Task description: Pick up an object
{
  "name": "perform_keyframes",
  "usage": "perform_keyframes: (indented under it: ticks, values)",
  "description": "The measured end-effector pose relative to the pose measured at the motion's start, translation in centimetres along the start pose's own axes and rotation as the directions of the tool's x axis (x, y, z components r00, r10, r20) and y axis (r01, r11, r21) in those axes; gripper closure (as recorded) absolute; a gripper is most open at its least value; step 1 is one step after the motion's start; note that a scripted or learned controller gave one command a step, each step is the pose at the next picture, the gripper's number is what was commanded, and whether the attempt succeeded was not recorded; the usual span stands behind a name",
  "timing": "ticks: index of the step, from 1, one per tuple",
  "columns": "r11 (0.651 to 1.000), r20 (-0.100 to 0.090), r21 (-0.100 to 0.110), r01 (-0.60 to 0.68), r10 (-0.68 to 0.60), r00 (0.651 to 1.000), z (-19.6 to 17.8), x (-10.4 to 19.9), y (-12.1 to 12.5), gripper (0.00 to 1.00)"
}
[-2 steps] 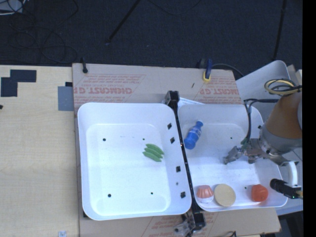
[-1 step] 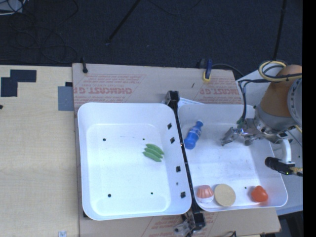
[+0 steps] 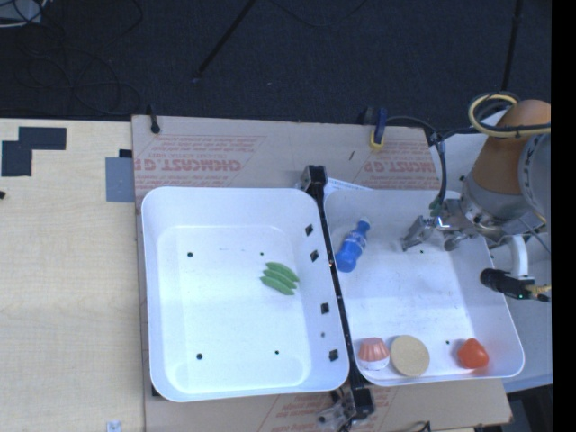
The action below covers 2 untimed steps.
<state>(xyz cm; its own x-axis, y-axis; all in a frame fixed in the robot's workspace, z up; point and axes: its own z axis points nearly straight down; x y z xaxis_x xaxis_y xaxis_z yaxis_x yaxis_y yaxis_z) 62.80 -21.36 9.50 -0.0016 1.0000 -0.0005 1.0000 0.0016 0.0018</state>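
1. A blue bottle (image 3: 351, 247) lies tilted in the right bin (image 3: 504, 331), close to the divider.
2. The pincer (image 3: 419, 236) hangs near it, apart from it, fingers spread, gripping nothing.
3. A green pod (image 3: 280, 278) lies in the left bin (image 3: 180, 214).

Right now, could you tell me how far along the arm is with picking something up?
Nothing looks picked yet. The gripper sits low over the right bin, with nothing visibly between its fingers. The blue bottle lies to its left in the view; the orange ball, tan disc and a small pink-and-white object rest along the near wall. The grasp and lift remain.
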Motion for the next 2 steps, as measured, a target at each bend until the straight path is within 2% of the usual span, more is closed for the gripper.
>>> perform_keyframes:
  ticks: [1, 2]
  values:
    - [1.0, 0.001, -0.003, 0.0, 0.0, 1.0, -5.8, -0.1, 1.8, 0.0]
    - [1.0, -0.002, 0.009, -0.002, 0.002, 1.0, 1.1, 0.1, -2.5, 0.0]
